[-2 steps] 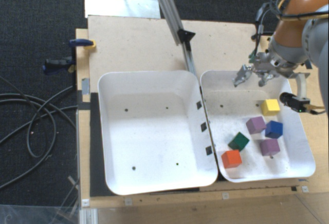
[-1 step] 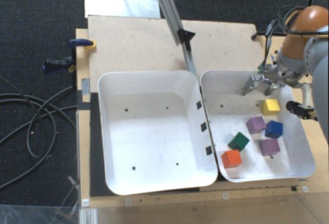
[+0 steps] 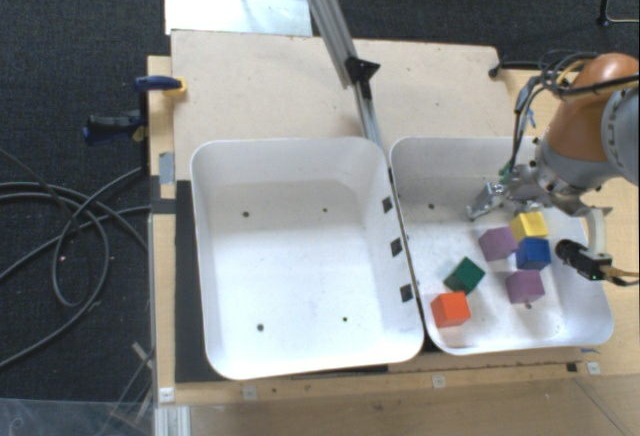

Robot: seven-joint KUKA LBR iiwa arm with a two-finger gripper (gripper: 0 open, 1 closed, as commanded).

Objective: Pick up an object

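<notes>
Several small blocks lie in the right bin (image 3: 440, 156): a yellow block (image 3: 530, 223), a purple block (image 3: 496, 243), a blue block (image 3: 533, 253), a second purple block (image 3: 524, 286), a green block (image 3: 465, 275) and an orange block (image 3: 451, 309). My gripper (image 3: 486, 202) is over the right bin's middle. It sits just up-left of the yellow block and above the first purple block. Nothing shows in its grasp.
The left bin (image 3: 215, 164) stands beside the right one, and the two share a divider wall (image 3: 395, 234). A slanted metal pole (image 3: 330, 9) crosses the bench from the top. The arm (image 3: 590, 134) reaches in over the right bin's far right edge.
</notes>
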